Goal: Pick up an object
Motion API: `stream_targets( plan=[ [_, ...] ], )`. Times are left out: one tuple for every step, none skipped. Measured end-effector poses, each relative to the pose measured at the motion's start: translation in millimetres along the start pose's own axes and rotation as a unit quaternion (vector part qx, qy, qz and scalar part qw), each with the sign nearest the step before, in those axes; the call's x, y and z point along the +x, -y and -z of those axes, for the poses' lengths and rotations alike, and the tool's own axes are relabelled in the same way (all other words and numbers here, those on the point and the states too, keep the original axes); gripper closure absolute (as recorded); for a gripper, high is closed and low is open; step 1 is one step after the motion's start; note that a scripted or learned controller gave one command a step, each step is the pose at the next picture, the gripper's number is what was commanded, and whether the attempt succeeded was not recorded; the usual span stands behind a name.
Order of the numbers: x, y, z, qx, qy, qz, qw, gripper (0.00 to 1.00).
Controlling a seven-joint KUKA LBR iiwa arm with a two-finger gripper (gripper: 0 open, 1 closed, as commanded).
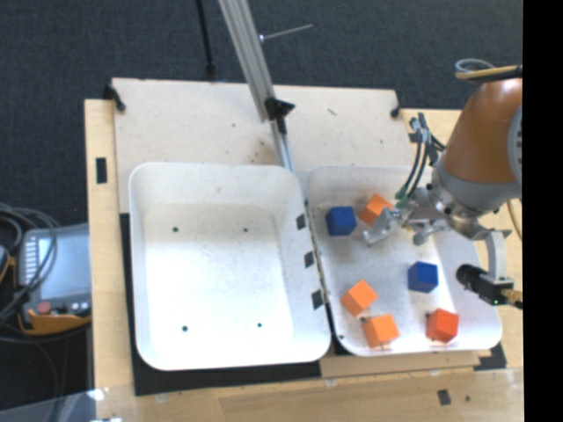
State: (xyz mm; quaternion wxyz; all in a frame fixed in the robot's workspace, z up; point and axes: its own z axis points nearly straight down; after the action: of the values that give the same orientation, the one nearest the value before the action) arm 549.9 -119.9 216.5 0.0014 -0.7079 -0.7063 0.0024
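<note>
The right bin [493, 328] holds several small blocks. A blue block [341, 220] and an orange block [378, 207] lie near its far left side. Another blue block [423, 276] sits mid-bin. Two orange blocks [359, 296] [381, 330] and a red-orange block [442, 325] lie along the near side. My gripper [384, 228] hangs low over the bin, just in front of the far orange block and right of the first blue block. I see no block held in it.
The left bin [220, 266] stands beside the right one, sharing a raised middle wall. A slanted aluminium post [251, 51] rises from the bench behind the bins. The arm's orange band [488, 139] looms over the right bin's far right corner.
</note>
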Motion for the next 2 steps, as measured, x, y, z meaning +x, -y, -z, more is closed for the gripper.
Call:
stream_targets(
  plan=[
    [-4, 7, -45, 0.000, 0.000, 0.000, 1.0000, 0.00],
    [-13, 10, -90, -0.001, 0.000, 0.000, 1.0000, 0.00]
  ],
)
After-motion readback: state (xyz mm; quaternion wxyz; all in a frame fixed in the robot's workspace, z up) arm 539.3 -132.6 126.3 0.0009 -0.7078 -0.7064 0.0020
